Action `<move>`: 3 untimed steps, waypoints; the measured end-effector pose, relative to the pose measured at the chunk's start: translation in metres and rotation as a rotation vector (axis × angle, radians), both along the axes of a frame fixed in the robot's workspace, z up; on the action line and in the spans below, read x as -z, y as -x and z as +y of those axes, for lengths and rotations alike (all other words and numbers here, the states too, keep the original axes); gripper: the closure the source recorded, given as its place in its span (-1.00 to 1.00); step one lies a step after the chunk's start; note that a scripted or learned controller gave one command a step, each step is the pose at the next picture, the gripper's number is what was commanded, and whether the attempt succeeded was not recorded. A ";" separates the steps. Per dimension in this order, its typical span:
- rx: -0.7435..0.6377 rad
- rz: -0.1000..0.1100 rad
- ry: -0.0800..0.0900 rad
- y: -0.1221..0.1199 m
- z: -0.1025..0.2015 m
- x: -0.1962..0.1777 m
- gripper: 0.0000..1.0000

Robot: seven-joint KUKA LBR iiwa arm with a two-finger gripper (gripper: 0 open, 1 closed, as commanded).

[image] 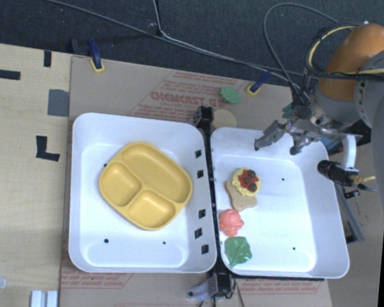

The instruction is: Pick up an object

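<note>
a wooden bench (13, 186) carries a cardboard sheet (177, 94) printed with red lettering too faint and slanted to read, held at its far edge by two blue-and-yellow clamps (95, 58). on the cardboard sit two shallow white bins, touching along a black hinge strip. the left bin (79, 240) holds a yellow divided plate (146, 184) with three compartments, lying at a slant near the middle, with bare white floor along the near and left walls. the right bin (305, 241) keeps its three small items close to its left wall, leaving the right half of the floor open. the grey kuka arm (363, 58), with its orange band, reaches in from the right and hangs over the far rim of the right bin; the gripper (281, 138) has its two dark fingers spread apart and nothing between them, well apart from the items below. nearest to it lies a toy biscuit topped with red and yellow (244, 189), then a pink toy sweet (231, 221) just beside it, then a green leaf-shaped toy (238, 250) by the near wall. a small green round object (230, 94) rests on the cardboard beyond the bins. black cables (189, 42) trail across the dark floor behind.
</note>
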State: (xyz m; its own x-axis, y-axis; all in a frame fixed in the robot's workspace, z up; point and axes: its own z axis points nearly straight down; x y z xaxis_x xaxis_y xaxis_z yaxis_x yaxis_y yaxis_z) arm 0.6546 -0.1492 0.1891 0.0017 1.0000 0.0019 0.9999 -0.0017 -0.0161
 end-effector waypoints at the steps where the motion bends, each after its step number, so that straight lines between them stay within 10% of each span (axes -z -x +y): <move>1: -0.003 -0.015 0.002 -0.003 0.000 -0.010 -1.00; 3: -0.003 -0.011 0.003 0.001 -0.008 0.101 -1.00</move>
